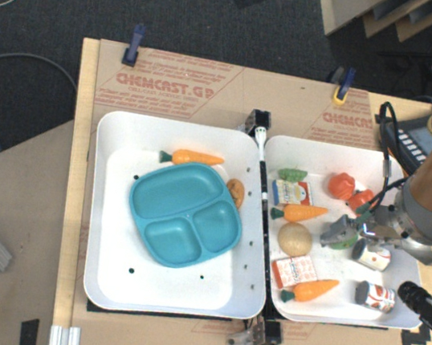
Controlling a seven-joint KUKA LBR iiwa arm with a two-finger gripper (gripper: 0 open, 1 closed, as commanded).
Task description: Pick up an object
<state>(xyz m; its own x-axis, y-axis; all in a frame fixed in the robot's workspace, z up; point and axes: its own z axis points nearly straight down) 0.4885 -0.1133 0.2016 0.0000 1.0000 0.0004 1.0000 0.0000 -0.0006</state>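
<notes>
Gripper (351, 230): right of frame, low in right bin (315, 315); finger state indeterminable. Can (372, 256): just right of gripper, lying flat. Likely light, rigid, slick, rolls; grasp across its middle.

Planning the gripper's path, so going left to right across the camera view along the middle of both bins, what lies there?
Teal divided plate → small brown potato by the divider → carrot → gripper → small can beside it.
</notes>
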